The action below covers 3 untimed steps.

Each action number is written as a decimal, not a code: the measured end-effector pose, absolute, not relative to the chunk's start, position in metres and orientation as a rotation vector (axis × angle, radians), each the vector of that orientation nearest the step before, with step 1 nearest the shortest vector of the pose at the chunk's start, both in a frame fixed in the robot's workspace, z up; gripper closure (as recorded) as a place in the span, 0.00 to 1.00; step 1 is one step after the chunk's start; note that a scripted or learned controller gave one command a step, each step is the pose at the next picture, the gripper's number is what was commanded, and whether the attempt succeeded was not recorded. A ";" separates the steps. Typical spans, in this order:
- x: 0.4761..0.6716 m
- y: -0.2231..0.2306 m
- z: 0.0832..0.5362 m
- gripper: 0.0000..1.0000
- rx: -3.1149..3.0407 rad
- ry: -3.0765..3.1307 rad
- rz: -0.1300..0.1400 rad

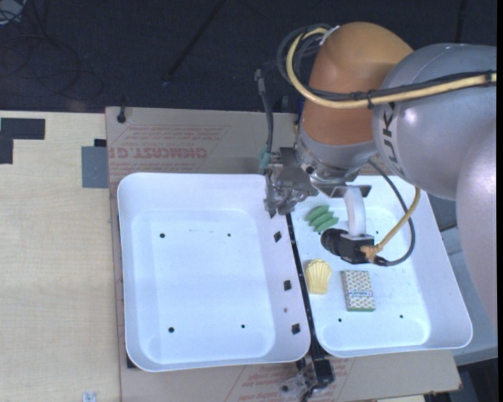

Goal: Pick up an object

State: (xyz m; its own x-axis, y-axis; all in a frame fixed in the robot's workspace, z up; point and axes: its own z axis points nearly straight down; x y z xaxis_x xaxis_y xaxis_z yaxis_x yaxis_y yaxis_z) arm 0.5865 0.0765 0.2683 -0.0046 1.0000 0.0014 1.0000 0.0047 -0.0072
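Three small things lie in the right bin [449,306]. A green ridged piece [321,217] is near the bin's far left. A yellow shell-shaped piece [318,275] lies at the left, close to the dividing wall, and a small patterned box with a green edge [358,291] sits just right of it. My gripper [279,198] hangs over the far end of the wall between the two bins, left of the green piece. I see nothing held in it.
The left bin [127,249] lies beside the right one on a cardboard sheet [184,145]. The grey arm with its orange band [352,74] covers the right bin's far side. Pale bench top [42,266] stretches to the left.
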 end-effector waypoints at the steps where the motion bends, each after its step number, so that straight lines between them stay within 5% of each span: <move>1: 0.540 0.052 0.264 1.00 -2.219 -2.217 0.010; 2: 0.510 0.023 0.276 1.00 -2.221 -2.216 0.007; 3: 0.548 0.063 0.383 1.00 -2.220 -2.230 -0.011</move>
